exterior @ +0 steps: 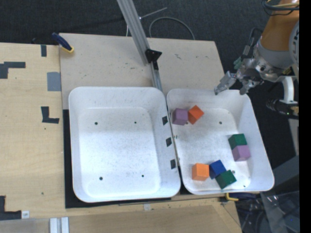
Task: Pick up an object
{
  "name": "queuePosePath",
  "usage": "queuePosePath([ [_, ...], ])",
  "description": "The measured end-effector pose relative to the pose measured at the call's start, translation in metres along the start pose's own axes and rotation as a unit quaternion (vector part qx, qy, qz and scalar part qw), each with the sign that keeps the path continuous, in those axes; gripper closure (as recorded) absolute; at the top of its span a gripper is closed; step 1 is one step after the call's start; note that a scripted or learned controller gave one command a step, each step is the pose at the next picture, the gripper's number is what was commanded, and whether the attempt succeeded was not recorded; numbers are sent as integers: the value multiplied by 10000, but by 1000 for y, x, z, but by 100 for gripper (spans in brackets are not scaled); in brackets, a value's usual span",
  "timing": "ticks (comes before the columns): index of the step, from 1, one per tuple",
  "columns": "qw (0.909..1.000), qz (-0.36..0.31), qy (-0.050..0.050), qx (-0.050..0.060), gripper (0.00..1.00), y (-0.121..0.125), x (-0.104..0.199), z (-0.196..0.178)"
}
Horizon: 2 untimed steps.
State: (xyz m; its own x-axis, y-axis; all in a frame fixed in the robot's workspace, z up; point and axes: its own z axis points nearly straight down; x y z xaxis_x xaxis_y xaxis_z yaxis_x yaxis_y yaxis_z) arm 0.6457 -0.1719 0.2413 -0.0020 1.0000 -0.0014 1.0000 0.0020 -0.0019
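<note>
The gripper [232, 84] hung over the back rim of the right bin [257, 130], near its far right corner; whether its fingers were apart or together could not be told. Inside that bin, a purple cube [180, 116] and an orange cube [195, 114] touched each other near the back left wall. A green cube [237, 141] sat just above a second purple cube [241, 152] close to the right wall. Along the front wall, an orange cube [200, 171], a blue cube [217, 168] and a dark green cube [226, 179] crowded together. The bin's middle floor lay open. The left bin [77, 130] adjoined it on the desk [29, 130].
</note>
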Motion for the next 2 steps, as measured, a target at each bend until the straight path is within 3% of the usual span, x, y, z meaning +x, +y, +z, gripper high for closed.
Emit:
queuePosePath([
  [1,10000,-17,15,29,0,35,73,120],
  [2,10000,24,15,-9,0,-17,41,147],
])
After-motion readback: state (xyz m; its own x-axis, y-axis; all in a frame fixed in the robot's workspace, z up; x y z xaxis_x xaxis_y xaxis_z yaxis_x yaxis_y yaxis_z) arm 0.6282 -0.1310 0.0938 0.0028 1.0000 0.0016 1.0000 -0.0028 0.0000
